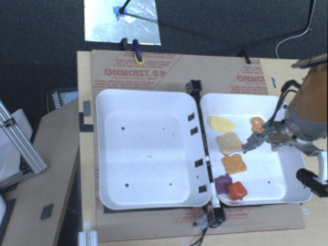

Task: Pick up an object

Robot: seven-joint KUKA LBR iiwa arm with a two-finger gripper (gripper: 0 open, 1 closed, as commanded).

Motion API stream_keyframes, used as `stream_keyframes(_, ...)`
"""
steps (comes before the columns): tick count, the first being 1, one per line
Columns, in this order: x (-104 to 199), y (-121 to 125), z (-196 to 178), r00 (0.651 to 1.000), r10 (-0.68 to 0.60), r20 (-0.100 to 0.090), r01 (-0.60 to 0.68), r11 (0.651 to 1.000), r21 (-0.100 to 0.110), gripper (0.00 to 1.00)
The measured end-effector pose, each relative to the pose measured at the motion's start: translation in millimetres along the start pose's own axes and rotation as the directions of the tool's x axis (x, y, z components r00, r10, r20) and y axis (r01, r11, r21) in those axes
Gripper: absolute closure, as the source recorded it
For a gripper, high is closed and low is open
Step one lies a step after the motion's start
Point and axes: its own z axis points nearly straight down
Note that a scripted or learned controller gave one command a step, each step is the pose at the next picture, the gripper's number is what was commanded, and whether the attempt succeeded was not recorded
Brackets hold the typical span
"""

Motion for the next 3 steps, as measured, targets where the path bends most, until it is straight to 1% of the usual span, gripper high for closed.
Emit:
stream_keyframes(1, 102, -5, 55, 1.000, -0.011, -0.005, 0.011, 1.000, 0.006, 0.00)
stream_keyframes(2, 52, -5, 52, 1.000, 0.006, 0.002, -0.006, 1.000, 0.000, 0.00)
stream_keyframes(3, 39, -5, 52, 1.000, 0.002, 0.001, -0.002, 1.000, 0.000, 0.00)
